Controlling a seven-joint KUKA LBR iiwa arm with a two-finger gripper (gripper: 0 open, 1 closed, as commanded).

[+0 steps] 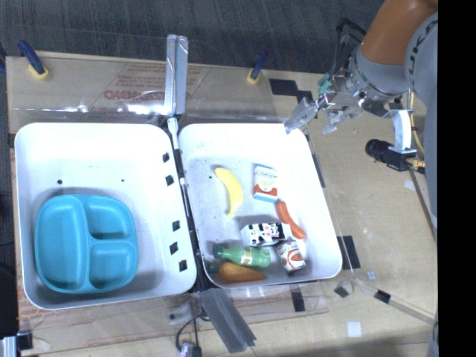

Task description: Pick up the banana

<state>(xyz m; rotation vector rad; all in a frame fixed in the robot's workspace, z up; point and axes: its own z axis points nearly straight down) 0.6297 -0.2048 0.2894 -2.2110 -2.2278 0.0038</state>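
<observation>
Lying in the right bin (316, 171), the banana (230, 189); open pincer (314, 117) hovers outside.

The arm (416, 28) is grey with an orange band (broad, glossy); its gripper (309, 114) is pale metal trailing thin black cables.

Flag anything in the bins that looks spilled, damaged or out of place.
Nothing stands out. The banana and the other toy foods lie loose in the right bin, and the blue tray sits flat in the left bin.
</observation>
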